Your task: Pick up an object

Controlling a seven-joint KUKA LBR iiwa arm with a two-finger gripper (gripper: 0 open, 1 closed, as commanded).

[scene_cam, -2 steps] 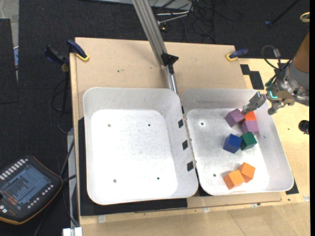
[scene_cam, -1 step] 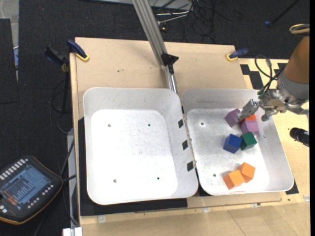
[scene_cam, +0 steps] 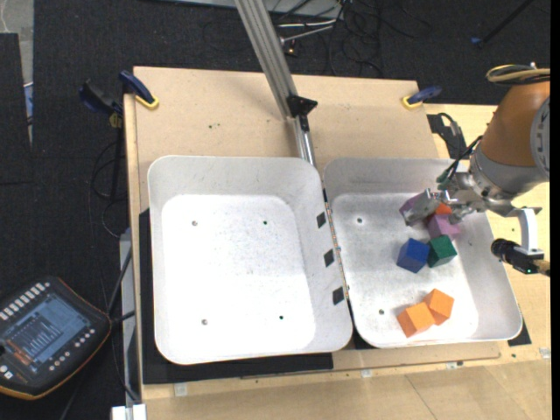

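The right bin [scene_cam: 372, 274] holds several small blocks. A blue cube [scene_cam: 413, 255] and a green cube [scene_cam: 443, 249] sit touching near the middle right. A purple block [scene_cam: 446, 227] lies just behind them. Two orange blocks [scene_cam: 416, 318] [scene_cam: 440, 304] rest close together near the bin's front. My gripper [scene_cam: 422, 206] hangs low over the bin's back right part, right at the purple block's upper left edge. A small red-orange patch [scene_cam: 444, 208] shows beside it; I cannot tell what that is. I see nothing clearly held.
The left bin [scene_cam: 232, 252] adjoins the right one along a hinged middle seam [scene_cam: 332, 256]. A slanted metal pole [scene_cam: 271, 51] reaches down to the bins' back edge. A teach pendant [scene_cam: 44, 335] lies off the bench at the lower left. Clamps [scene_cam: 140, 90] [scene_cam: 420, 96] grip the bench's back corners.
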